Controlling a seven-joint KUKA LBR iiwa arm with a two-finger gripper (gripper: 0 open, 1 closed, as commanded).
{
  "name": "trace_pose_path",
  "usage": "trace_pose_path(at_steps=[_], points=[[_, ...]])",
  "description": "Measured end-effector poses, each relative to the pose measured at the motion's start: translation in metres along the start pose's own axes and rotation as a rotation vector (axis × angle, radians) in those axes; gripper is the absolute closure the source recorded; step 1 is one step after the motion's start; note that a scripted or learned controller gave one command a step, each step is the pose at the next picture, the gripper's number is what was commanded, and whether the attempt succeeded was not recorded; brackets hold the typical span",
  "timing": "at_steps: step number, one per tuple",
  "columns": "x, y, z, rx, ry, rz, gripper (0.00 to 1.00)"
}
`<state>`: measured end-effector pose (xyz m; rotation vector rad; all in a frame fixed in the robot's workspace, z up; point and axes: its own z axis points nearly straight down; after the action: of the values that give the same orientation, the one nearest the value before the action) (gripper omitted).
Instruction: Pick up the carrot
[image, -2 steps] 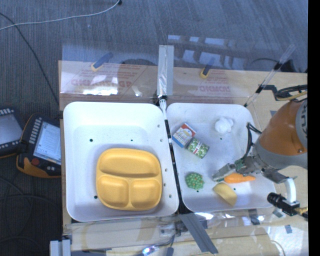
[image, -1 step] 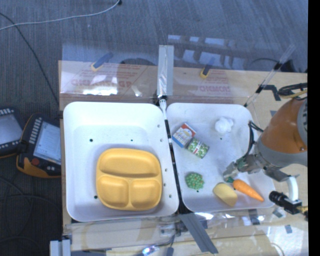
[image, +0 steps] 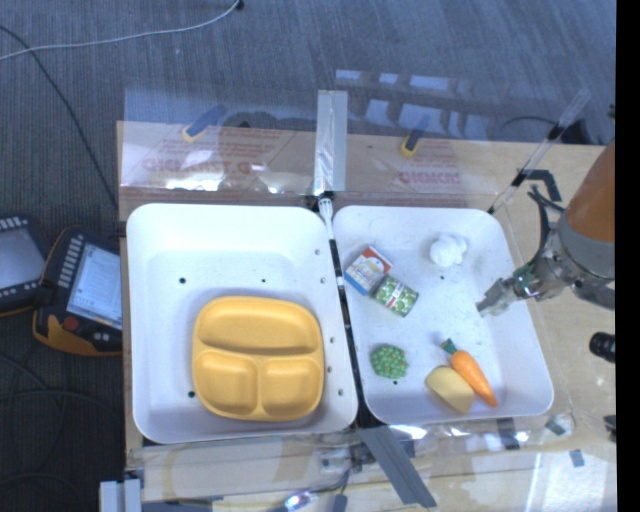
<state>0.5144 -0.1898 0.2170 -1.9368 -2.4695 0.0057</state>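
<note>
The carrot (image: 471, 373), orange with a small green top, lies at a slant in the front right corner of the right bin (image: 455, 300). Its green end points to the back left, and its side touches a pale yellow potato-like piece (image: 449, 390). My gripper (image: 503, 295) hangs over the right edge of this bin, up and to the right of the carrot and apart from it. Nothing shows in its grasp. The grey arm with its orange band comes in from the right.
In the right bin are a green broccoli piece (image: 389, 361), a green can (image: 397, 297), a red and white carton (image: 366, 268) and a white lump (image: 447, 250). A yellow divided plate (image: 259, 357) lies in the left bin (image: 170, 290).
</note>
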Motion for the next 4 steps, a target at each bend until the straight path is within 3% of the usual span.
trace_pose_path(at_steps=[1,2,3,4], points=[[0.0,0.0,0.0,0.0,0.001,0.0,0.0],[0.035,-0.007,-0.028,0.002,0.002,0.184,0.0],[0.032,0.011,0.01,0.004,0.0,0.188,0.0],[0.004,-0.028,0.127,-0.011,-0.001,0.246,0.0]])
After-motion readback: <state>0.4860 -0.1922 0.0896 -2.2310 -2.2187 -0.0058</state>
